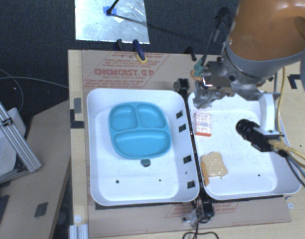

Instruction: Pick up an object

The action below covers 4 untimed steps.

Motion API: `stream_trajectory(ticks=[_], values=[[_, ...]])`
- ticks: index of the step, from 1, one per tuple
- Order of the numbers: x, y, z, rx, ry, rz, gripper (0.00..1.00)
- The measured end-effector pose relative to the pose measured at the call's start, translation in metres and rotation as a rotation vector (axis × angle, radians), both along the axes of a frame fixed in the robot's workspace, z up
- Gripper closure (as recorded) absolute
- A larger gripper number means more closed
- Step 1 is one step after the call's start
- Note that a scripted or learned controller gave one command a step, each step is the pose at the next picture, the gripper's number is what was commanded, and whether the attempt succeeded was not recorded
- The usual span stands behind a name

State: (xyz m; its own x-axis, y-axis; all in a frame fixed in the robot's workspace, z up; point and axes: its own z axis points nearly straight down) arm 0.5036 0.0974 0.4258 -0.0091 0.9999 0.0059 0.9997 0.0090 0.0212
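Note:
My gripper (203, 97) hangs over the far left corner of the right bin (272, 185), below the grey wrist and orange band. Just in front of it a red-and-white packet (203, 124) lies flat on the bin floor. A tan, bread-like piece (214, 165) rests nearer the front, against the bin's left wall. In the left bin (100, 183) lies a blue divided plate (140, 129), and a small dark green object (146, 162) sits at its front edge. Nothing shows held in the gripper.
A black cylinder (252, 132) on a white bracket sticks out from the arm over the right bin, with a yellow cable trailing right. A black divider with clips (188, 138) runs between the bins. A shiny metal sheet (111, 13) lies beyond the bench.

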Motion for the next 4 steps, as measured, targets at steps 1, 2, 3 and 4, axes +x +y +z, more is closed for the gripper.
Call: stream_trajectory(ticks=[1,2,3,4], values=[[0.001,0.046,-0.069,-0.006,0.025,-0.001,1.0],[0.025,0.06,0.119,0.001,0.0,-0.003,1.0],[-0.002,0.055,0.013,-0.008,0.03,-0.009,1.0],[0.0,0.056,0.03,-0.004,0.016,-0.002,1.0]])
